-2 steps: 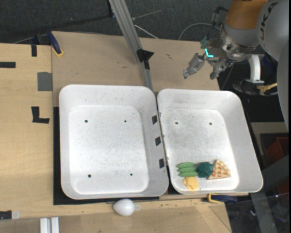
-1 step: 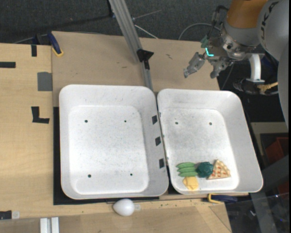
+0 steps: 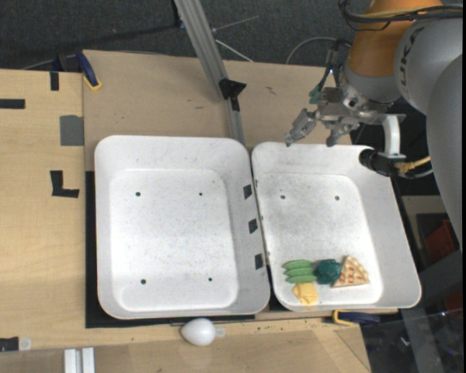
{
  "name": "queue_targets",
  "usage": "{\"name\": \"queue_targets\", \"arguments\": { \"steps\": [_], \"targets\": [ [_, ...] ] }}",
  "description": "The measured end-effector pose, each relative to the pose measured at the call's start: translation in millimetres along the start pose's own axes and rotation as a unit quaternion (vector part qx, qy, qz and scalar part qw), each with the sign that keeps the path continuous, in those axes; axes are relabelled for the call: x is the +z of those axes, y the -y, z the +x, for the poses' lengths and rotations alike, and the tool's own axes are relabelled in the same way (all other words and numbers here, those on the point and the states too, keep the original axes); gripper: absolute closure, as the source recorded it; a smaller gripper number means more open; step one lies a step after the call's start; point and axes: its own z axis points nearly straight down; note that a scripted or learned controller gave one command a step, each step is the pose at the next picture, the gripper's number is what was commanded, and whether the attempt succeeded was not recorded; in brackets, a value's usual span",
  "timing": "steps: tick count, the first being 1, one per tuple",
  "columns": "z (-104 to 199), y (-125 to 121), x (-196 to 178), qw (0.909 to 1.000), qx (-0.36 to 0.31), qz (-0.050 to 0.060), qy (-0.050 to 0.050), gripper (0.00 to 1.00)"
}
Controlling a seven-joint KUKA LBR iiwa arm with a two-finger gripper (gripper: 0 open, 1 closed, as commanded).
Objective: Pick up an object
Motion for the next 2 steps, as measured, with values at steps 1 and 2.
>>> {"name": "queue_targets", "arguments": {
  "steps": [1, 2],
  "targets": [
    [3, -5, 63, 1.0000, -0.001, 0.000, 0.000, 0.00],
    [4, -3, 128, 1.0000, 0.000, 0.003, 0.000, 0.00]
  ]
}}
